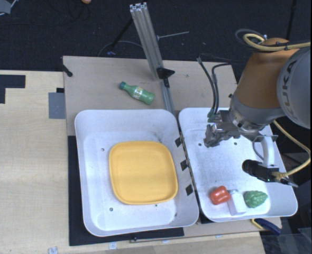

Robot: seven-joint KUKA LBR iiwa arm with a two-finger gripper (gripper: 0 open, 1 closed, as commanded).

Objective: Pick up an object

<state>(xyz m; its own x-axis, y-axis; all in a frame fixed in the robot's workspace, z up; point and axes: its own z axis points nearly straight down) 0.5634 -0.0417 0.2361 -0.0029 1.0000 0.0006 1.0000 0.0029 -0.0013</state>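
In the right bin [198, 120], my gripper [213, 139] hangs over the upper middle of the floor, with nothing seen between its fingers. A red pepper-like toy [219, 195] lies near the bin's front edge. Beside it sits a small white block [234, 203], and a green leafy toy [255, 198] lies just right of that. All three are well below and to the right of the gripper. The left bin [87, 142] holds a yellow square plate [143, 171] lying flat in its middle.
A green bottle [137, 92] lies on the bench behind the left bin. A metal rail [150, 36] slants up from between the bins at the back. Black clips [183, 163] line the seam between the two bins.
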